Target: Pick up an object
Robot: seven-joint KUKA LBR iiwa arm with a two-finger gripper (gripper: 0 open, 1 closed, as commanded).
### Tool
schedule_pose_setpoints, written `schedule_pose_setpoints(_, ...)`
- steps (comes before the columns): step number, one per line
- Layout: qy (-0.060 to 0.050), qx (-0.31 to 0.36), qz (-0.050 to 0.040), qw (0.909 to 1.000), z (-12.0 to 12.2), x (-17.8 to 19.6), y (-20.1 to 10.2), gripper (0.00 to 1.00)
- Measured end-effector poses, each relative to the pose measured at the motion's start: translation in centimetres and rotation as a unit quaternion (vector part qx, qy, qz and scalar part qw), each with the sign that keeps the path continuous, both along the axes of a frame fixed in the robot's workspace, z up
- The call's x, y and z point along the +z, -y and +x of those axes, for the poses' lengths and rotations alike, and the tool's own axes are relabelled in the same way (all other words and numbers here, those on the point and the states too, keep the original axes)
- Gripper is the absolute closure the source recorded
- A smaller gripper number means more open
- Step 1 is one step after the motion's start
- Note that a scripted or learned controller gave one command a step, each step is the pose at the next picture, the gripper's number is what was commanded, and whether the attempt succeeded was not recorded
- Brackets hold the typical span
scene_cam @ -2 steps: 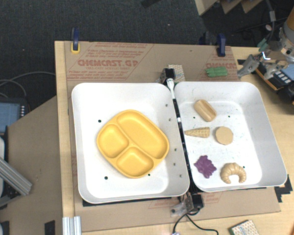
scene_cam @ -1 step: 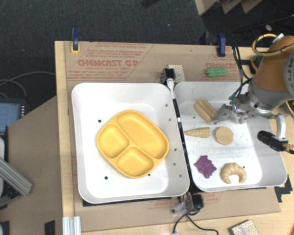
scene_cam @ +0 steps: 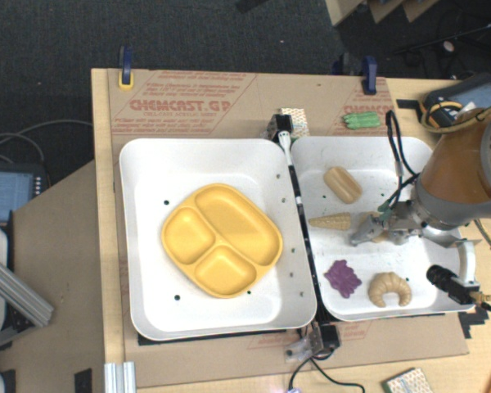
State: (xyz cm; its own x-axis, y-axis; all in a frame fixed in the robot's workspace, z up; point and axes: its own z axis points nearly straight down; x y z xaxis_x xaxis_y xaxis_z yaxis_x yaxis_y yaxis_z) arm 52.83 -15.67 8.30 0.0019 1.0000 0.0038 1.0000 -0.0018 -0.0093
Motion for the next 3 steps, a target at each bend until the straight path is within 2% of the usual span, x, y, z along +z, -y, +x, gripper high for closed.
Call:
schedule_pose_setpoints(1, 0.007, 0.004, -0.0016, 1.0, 6.0, 0.2, -5.0, 0.0)
schedule_pose_setpoints(2, 0.006, 0.001, -0.0024, 1.0, 5.8, 1.2, -4.6, 1.0)
schedule_pose_setpoints(3, 0.006, 0.001, -0.0022, 1.0, 5.7, 1.1, -4.6, 0.0)
